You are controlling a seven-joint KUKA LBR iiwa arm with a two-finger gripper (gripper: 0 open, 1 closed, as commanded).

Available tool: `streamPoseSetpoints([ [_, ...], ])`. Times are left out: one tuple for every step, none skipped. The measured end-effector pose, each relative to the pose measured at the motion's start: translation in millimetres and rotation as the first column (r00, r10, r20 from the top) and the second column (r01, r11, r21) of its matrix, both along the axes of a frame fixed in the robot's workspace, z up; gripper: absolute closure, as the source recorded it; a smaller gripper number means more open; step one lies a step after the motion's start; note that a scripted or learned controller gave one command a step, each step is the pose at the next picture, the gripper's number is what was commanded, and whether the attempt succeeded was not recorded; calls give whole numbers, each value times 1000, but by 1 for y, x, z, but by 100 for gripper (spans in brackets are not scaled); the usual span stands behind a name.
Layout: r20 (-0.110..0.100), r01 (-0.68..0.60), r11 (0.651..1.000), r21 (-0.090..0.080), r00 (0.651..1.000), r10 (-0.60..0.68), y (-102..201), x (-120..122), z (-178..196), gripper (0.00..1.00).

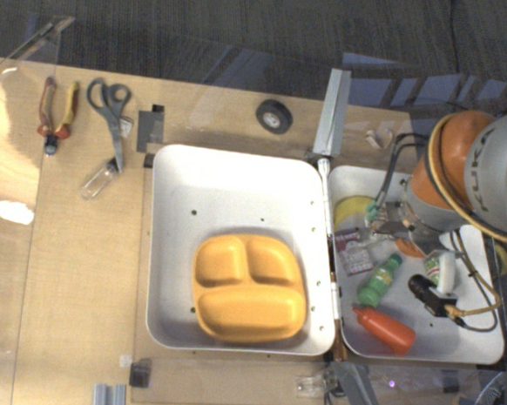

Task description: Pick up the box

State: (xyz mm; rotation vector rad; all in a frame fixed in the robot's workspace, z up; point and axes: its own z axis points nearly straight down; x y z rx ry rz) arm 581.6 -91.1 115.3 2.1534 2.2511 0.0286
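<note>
Several tools lie on the bare bench at the far left: red-handled pliers, then grey-handled scissors, with a small clear tube just below the scissors' blades. A small black block sits beside the upper left corner of the left bin. That bin holds a yellow divided tray, lying flat in its lower half. Beyond the bin's far edge rests a dark tape roll, and a grey metal bar stands at the seam between the two bins.

In the right bin, the box, dark maroon with pale labels, lies flat against the left wall, about midway down. A round yellow thing is just above it. To the box's right a green bottle lies tilted, its cap pointing up and right, and below that a red bottle lies on its side near the front wall.

The pincer hangs low in the bin's upper half, just above and right of the box and near the green bottle's cap; whether it is apart or together cannot be told from here, and the box is not seen in its grasp. A small white bottle with a green label stands further right. The grey arm with its orange band covers the bin's upper right corner.
</note>
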Motion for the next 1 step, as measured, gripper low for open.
streamPoseSetpoints([
  [-24, -416, 909, 2, 909, 416, 42, -26, 90, 100],
])
